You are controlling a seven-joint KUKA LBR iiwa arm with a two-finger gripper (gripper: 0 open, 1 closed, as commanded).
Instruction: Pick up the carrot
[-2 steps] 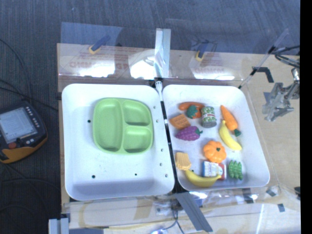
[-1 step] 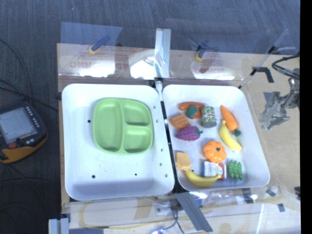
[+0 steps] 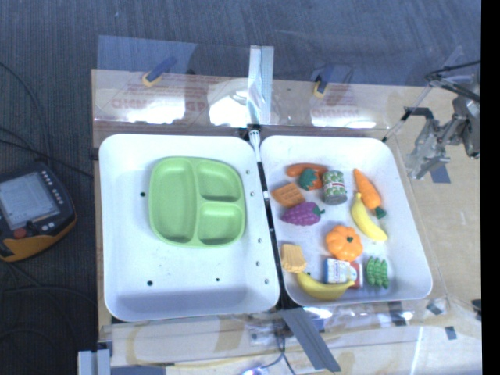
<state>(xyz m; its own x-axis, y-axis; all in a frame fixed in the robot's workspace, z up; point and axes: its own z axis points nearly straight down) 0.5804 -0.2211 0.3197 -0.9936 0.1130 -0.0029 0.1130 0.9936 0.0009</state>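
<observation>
The carrot [image 3: 366,187] is orange with a green stub at its lower end. It lies at a slant in the upper right part of the right bin [image 3: 406,209], between a small can [image 3: 334,186] and the bin's right wall, just above a yellow banana [image 3: 367,222]. My gripper [image 3: 428,164] hangs outside the bin, above the bench off its upper right corner. It is open, with nothing between its fingers. It sits well to the right of the carrot and slightly farther back.
The right bin also holds an orange pumpkin [image 3: 344,242], a purple fruit [image 3: 302,213], a second banana [image 3: 320,286], a small carton [image 3: 340,270] and several other toy foods. A green divided plate [image 3: 195,201] lies in the left bin [image 3: 125,272]. A control pendant [image 3: 31,209] rests on the floor at the left.
</observation>
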